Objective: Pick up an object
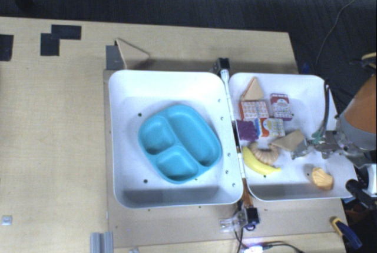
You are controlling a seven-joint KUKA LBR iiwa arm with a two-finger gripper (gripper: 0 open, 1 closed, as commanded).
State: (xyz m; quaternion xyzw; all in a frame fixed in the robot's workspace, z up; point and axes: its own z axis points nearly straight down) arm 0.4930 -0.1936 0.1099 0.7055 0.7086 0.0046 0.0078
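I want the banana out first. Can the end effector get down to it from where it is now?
Probably yes: the banana lies uncovered near the right bin's front left, though a tan piece rests against it.

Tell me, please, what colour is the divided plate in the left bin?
The divided plate is light blue, almost turquoise, seen plainly in the camera view against the white left bin.

I can read no text; the print on the small boxes (255, 110) in my right bin (306, 82) is blurred.
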